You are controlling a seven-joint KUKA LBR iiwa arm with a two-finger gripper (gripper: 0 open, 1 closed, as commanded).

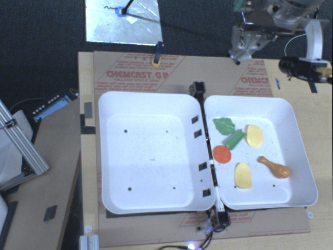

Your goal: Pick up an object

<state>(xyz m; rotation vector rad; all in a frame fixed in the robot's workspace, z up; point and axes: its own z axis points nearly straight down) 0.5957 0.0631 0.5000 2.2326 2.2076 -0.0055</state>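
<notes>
The right bin (296,139) holds several small toy foods: a green leaf (224,124), a green pod (234,138), a red disc (222,154), two yellow pieces (254,136) (242,175) and an orange drumstick (274,167). My gripper (240,52) hangs high above the bench beyond the far edge of the right bin, well clear of all the objects. Nothing shows between its fingers.
The left bin (151,150) lies beside the right one, joined by a black hinge strip (207,150). Both rest on a cardboard sheet (135,72). A shiny metal plate (123,14) lies at the back left. An aluminium frame (21,145) stands at the left edge.
</notes>
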